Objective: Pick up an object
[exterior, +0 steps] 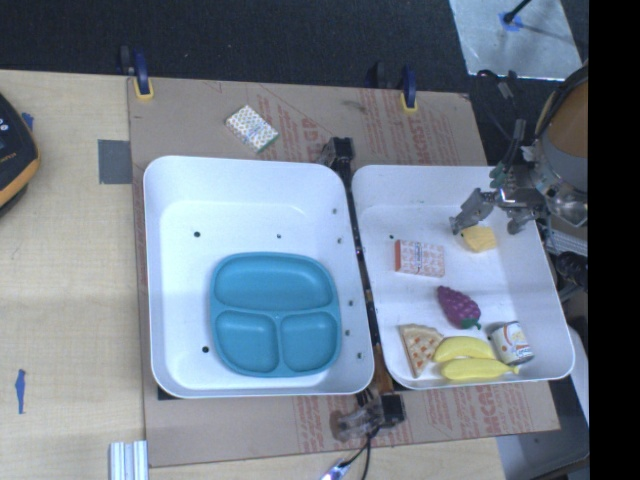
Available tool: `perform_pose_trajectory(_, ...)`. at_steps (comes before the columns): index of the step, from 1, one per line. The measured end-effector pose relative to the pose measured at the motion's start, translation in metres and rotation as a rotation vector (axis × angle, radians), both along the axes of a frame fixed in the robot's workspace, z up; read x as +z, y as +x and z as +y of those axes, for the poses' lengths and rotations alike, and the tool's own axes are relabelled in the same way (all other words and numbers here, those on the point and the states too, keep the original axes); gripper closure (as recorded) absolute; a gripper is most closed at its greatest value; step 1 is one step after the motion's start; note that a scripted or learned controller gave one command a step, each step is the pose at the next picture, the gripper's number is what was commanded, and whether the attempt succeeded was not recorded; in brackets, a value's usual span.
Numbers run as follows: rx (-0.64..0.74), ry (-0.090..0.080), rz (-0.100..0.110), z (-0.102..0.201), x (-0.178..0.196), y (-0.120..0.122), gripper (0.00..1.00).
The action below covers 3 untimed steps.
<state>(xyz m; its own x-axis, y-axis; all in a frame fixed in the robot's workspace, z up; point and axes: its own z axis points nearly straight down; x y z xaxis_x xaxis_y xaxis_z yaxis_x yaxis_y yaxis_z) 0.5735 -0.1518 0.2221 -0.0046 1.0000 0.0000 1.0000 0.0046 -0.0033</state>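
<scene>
My end effector [494, 212] is hanging over the far-right part of the right bin [385, 268], reaching in from the right; fingers [468, 217] are standing spread wide, w/ nothing between them. Yellow block [480, 238] is lying just beside and below the fingertips; contact cannot be told. Remaining items in the same bin: red-and-white packet [419, 257] is sitting near centre; purple grapes [458, 306] are lying below it; pizza slice [421, 347], two bananas [468, 360] and small can [512, 342] are crowding the near edge. Left bin [170, 268] is carrying a blue divided tray [276, 313]. Patterned square packet [251, 127] is lying on the desk [60, 268], behind the left bin.
</scene>
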Motion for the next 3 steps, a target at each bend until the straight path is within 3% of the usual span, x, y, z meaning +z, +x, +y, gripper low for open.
perform_pose_trajectory(1, 0.0, 0.0, 0.001, 0.017, -0.131, -0.098, 0.0)
perform_pose_trajectory(2, 0.0, 0.0, -0.001, 0.012, -0.13, -0.028, 0.0)
perform_pose_trajectory(3, 0.001, 0.0, 0.001, 0.009, -0.131, -0.055, 0.0)
